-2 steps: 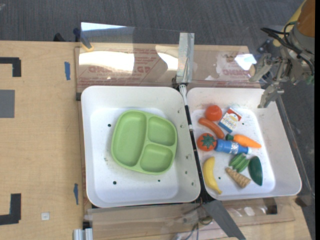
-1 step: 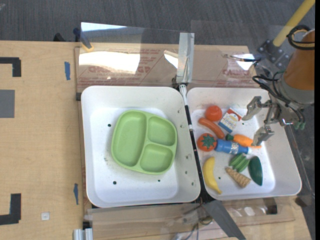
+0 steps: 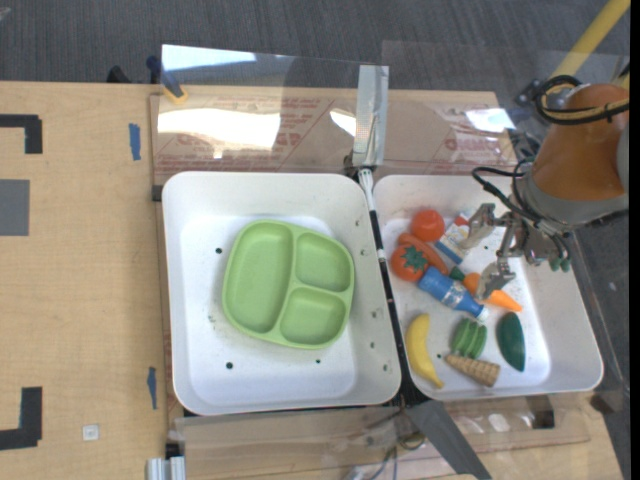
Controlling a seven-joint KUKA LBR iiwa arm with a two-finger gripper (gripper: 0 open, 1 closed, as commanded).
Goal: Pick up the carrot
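We find the carrot [image 3: 503, 297] lying in the right bin [image 3: 580, 348], right of the blue bottle [image 3: 447, 290] and just above the dark green vegetable [image 3: 511, 340]. The tool [image 3: 496, 268] hangs directly over it, fingers spread and gripping nothing. We judge the approach step in hand; next comes a short descent, then closing squarely on the carrot.

Wooden bench [image 3: 70, 298] with two shallow white bins side by side: left bin [image 3: 190, 268], right bin [image 3: 570, 348].
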